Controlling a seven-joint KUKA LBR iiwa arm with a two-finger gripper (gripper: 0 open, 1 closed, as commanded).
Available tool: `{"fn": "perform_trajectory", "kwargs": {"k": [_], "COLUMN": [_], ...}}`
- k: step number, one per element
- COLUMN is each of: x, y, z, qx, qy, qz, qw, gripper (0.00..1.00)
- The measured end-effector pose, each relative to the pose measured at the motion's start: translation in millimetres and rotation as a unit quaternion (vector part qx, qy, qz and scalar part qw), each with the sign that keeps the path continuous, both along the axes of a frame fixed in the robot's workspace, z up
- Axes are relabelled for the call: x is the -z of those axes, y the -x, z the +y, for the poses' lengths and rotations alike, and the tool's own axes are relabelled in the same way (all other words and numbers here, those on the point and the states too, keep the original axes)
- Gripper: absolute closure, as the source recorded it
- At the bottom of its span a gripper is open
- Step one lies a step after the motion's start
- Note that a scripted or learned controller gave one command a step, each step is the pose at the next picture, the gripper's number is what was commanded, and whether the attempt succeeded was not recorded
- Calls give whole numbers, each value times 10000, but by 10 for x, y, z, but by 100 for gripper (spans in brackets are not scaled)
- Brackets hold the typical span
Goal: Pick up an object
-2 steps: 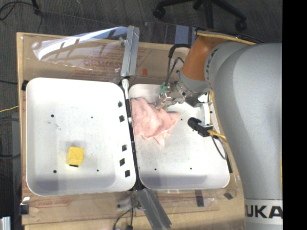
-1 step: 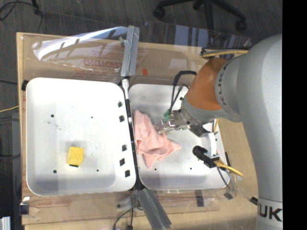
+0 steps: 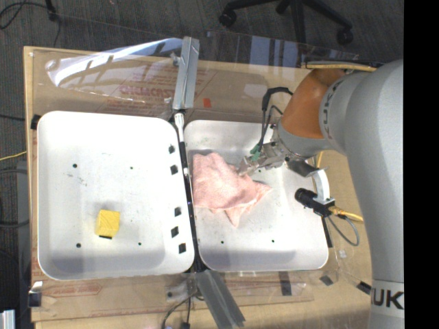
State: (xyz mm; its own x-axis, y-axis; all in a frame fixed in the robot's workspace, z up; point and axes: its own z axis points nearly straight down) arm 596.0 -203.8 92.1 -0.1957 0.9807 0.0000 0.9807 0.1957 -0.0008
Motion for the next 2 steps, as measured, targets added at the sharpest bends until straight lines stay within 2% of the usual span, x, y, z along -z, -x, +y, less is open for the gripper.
{"fn": "perform_trajectory", "kwargs": {"k": [1, 2], "x": [-822, -43], "y": [-115, 332], "z": [-64, -54], "qx": [-384, -1565], "qy": [0, 7], "qz": [2, -43], "qw": [9993, 9877], "gripper": [100, 100]}}
